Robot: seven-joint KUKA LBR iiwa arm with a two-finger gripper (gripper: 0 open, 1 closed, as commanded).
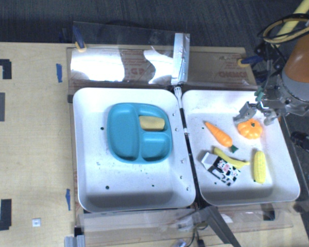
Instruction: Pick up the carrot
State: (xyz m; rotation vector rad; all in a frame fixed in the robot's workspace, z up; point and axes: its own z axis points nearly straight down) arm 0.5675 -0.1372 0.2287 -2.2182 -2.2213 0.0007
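Note:
The carrot [218,133], orange with a small green top, lies slanted in the middle left of the right bin [195,104]. My gripper [257,115] hangs at that bin's upper right, to the right of the carrot and apart from it. It is open, its two grey fingers [244,112] spread just above a small orange pumpkin [250,129]. Nothing is held between them.
In the right bin, a yellow corn cob [259,166] lies by the right wall, with a banana [230,157] and a black-and-white toy [222,170] below the carrot. The left bin [87,148] bears a blue divided plate [134,133] holding a yellow piece [152,123].

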